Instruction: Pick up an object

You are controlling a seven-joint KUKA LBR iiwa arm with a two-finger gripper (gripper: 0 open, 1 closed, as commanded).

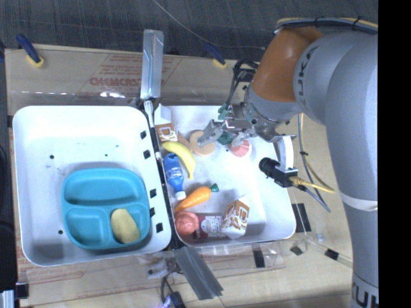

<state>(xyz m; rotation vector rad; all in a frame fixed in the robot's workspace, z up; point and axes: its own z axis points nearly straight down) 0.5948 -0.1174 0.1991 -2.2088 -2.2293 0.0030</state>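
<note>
The arm reached in from the right and its gripper [217,133] hung low over the far part of the right bin [277,205], close above a tan round object [204,144] at its left side and a small red-and-white round piece [239,148] just to its right. Whether the fingers were spread or pressed together could not be told, since the wrist and its cabling hid them from above, and nothing could be seen caught between them. No object appeared lifted, so the pick looked not yet made: the approach seemed largely done, while the closing, the lift and the proof of a hold were all left. The likeliest target, by my reading, was the tan round object, which lay on the bin floor near the far tip of the banana [180,155]. The other candidates lay nearer in the same bin: a blue bottle [173,172] against the left wall, a carrot [194,197] beside it, a red apple [187,223] in the near left corner and a small carton [237,217] to its right. In the left bin [38,140] a blue divided tray [96,194] held a yellow potato-like object [126,225] in its near right compartment, well apart from the gripper.
</note>
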